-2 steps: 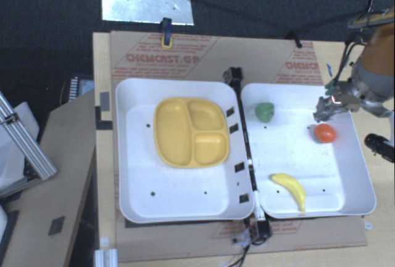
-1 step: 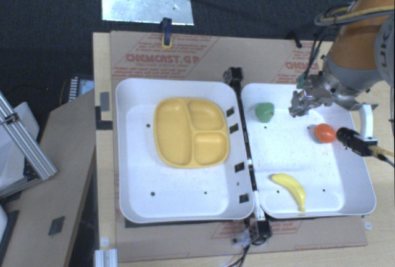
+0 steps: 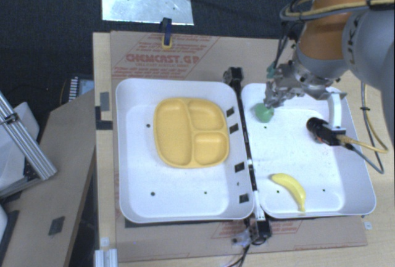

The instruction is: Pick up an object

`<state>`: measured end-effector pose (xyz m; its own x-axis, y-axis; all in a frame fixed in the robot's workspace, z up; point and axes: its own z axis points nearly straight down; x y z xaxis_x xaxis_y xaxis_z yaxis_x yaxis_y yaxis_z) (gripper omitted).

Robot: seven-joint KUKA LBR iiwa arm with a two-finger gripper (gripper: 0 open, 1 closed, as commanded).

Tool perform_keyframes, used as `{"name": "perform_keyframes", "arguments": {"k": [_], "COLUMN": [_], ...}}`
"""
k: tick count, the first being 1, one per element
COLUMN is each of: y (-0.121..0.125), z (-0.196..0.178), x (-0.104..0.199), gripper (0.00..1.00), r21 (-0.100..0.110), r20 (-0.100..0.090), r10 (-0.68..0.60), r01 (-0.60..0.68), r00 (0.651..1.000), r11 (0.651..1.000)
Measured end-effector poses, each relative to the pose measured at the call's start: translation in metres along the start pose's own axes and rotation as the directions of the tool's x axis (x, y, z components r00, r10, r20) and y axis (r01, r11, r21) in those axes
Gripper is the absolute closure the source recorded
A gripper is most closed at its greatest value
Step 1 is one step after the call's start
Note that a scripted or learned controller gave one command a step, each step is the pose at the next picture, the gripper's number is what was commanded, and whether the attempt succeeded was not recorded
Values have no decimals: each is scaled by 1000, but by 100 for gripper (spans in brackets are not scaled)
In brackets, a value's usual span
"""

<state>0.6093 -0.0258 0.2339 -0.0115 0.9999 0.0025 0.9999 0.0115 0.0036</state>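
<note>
Progress, as you can judge it, is early: nothing is lifted yet. Your grey arm (image 3: 345, 19) reaches over the right bin (image 3: 355, 198), while the left bin (image 3: 136, 198) holds a yellow divided plate (image 3: 190, 132). A banana (image 3: 291, 188) lies near in the right bin. The pincer (image 3: 271, 101) sits just above a small green object (image 3: 264, 113) at the far left; whether it is apart or together you cannot tell.

Grey arm (image 3: 370, 44), orange band, yellow cable
</note>
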Motion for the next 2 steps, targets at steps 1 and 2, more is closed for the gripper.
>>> {"name": "perform_keyframes", "arguments": {"k": [1, 2], "y": [16, 41], "z": [13, 20], "x": [54, 105], "gripper": [100, 100], "r21": [2, 0], "r20": [1, 1], "r10": [1, 2], "r01": [-1, -2], "r00": [1000, 1000], "r11": [1000, 1000]}}
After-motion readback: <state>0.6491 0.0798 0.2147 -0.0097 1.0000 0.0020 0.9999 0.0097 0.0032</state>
